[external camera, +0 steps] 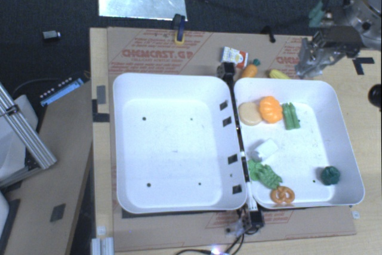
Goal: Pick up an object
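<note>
I'm seeing the tool (pixel 310 63) hanging beyond the right bin's (pixel 343 122) far rim; the pumpkin (pixel 270 109) is lying down-left; grip unreadable.

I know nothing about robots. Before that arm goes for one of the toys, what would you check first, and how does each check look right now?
1. Toys in the right bin: ok, several.
2. Gripper over a toy: not ok, it sits beyond the bin's far rim.
3. Isolated target: ok, the dark green ball lies alone.
4. Crowded targets: not ok, the orange pumpkin touches the beige disc.
5. Fingers open: cannot tell.
</note>
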`<state>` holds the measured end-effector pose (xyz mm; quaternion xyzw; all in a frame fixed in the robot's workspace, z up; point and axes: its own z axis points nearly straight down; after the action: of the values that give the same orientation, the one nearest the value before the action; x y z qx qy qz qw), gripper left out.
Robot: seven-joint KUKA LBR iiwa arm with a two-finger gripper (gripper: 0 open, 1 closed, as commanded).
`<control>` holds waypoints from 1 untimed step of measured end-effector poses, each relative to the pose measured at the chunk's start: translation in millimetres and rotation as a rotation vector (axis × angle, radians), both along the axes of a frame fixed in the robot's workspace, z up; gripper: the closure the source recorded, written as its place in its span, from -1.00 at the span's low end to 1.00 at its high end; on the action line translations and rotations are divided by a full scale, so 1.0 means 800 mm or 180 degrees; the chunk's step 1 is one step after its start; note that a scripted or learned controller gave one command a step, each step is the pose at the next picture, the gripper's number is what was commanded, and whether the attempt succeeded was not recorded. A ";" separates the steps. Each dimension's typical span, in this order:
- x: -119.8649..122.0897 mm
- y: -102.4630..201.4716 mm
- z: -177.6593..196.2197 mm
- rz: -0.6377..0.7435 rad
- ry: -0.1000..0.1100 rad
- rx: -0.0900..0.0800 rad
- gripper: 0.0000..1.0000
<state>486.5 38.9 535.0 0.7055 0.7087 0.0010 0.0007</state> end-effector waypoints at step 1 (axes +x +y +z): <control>0.000 0.005 0.000 -0.0002 0.0000 0.0000 1.00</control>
<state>486.5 42.8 535.0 0.7057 0.7085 0.0010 0.0006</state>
